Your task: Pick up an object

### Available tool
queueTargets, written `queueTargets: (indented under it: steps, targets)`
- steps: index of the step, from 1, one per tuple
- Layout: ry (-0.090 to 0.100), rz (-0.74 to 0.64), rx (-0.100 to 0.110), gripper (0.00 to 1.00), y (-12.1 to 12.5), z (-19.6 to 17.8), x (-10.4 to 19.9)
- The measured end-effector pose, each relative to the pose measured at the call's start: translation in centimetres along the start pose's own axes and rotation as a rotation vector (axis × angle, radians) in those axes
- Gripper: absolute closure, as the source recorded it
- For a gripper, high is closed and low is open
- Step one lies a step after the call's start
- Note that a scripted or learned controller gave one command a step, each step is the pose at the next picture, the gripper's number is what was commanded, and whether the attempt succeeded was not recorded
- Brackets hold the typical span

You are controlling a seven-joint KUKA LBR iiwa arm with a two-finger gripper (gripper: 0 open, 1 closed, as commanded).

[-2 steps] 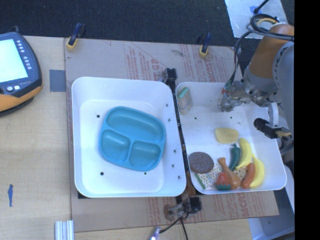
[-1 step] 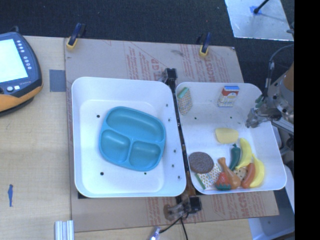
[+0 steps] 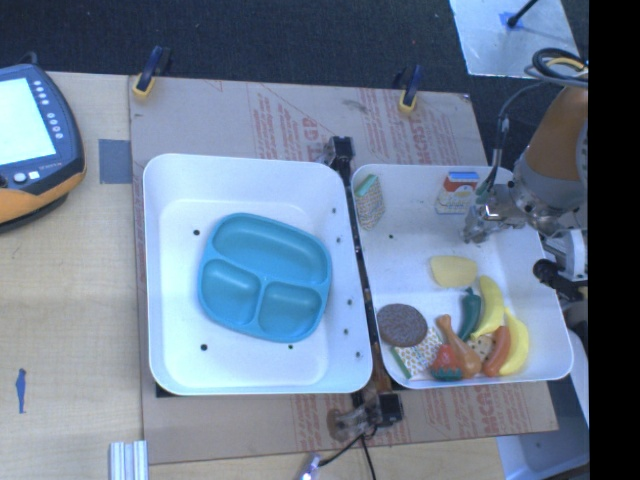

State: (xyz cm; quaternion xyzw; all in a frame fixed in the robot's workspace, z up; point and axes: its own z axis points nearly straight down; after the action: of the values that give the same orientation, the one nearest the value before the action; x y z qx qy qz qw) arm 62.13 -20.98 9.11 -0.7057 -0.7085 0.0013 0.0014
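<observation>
Teach pendant (image 3: 30,143), grey-and-orange hard plastic, sits on the wooden worktop (image 3: 70,318) far left of the divider (image 3: 352,268) between the bins, likely parked out of the arm's reach. Left bin (image 3: 165,268), smooth white shallow tub, carries a glossy blue compartment tray (image 3: 265,278) lying flat, left of the divider, probably the drop-off side. Right of the divider, right bin (image 3: 400,193) has the pickable stuff: small printed can (image 3: 369,200) just beside the divider at the far end, a dark round disc (image 3: 402,324) near it at the front, a pale yellow flat piece (image 3: 453,270) mid-bin, and a toy food heap (image 3: 480,343) with curved yellow bananas, crowded at the front right. A small carton (image 3: 458,192) stands farther right. The pincer (image 3: 478,223) hangs low just beside the carton; cannot tell if it is apart or together, nothing seen in it.
</observation>
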Motion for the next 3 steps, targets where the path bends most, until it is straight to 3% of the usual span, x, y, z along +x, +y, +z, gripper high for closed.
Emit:
queueTargets:
  steps: [1, 2, 3]
  targets:
    - [0.0, 0.0, -0.002, 0.0, 3.3, -0.1, -0.2]
    - [-0.001, -0.001, -0.004, 0.0, 3.5, -12.7, -0.3]
    - [0.0, -0.001, -0.002, 0.0, 3.4, -12.6, -0.2]
